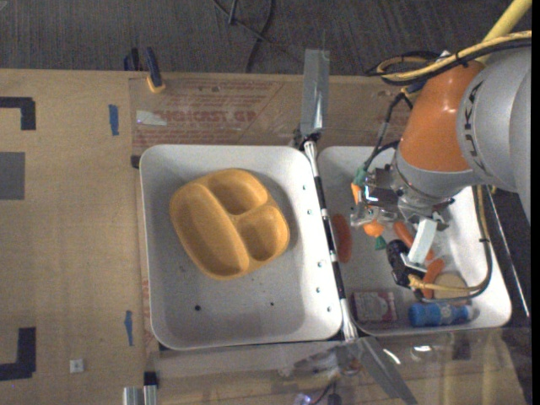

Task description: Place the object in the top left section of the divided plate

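The claw (371,221) is hanging low over the upper left part of the right bin (462,234), under the grey wrist and its orange band. The wrist is covering it from above, so I cannot tell whether the claw is apart or together, and nothing is showing as gripped in it.

A red-orange sausage-shaped piece (340,236) is lying just beside the claw, on the side nearer the left bin. It is resting on the white floor of the right bin, close along that bin's left wall. It is long, narrow and round-ended, with its length running roughly up and down the view. It is sitting apart from the claw, with a strip of white floor showing between them.

The divided plate (175,213) is sitting in the left bin (253,306), well apart from the claw, in that bin's upper middle. It is yellow-orange, rounded and glossy, with three hollows: one long and two smaller. It is lying turned at an angle to the bin's walls.

More things are lying in the right bin below the claw. Small orange pieces (434,269) are lying under the wrist, a flat printed packet (374,307) is sitting near the lower left corner, and a blue bottle (439,314) is lying on its side along the lower wall. Both bins are resting on the tan worktop (67,226).
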